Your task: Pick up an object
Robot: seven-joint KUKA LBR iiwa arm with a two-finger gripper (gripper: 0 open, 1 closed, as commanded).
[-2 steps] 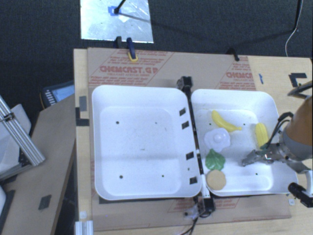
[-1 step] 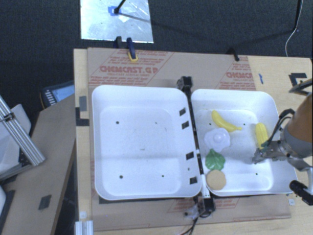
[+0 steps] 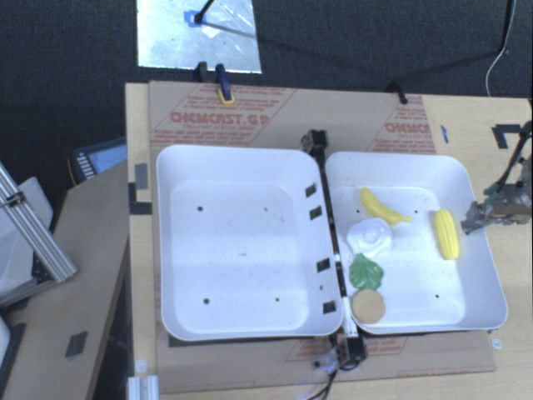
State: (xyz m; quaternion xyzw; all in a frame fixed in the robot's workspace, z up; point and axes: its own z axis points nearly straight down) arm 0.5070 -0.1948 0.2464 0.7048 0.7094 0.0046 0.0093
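Observation:
The right bin [image 3: 466,307] holds several small objects. A yellow banana [image 3: 381,207] lies near its middle, and a yellow corn cob [image 3: 447,233] rests to the right of it. A white egg-like piece [image 3: 369,237] sits against the bin's left wall. Below it come a green leaf [image 3: 366,272] and a round tan disc [image 3: 368,307]. My gripper [image 3: 478,218] hovers at the right bin's right rim, just right of the corn cob, small and dim against the bench.
The left bin [image 3: 179,307] stands beside the right one, joined by a black clip strip [image 3: 331,240]. Both rest on a cardboard sheet [image 3: 275,115]. A metal plate [image 3: 198,22] lies at the back, with an aluminium frame [image 3: 33,236] at far left.

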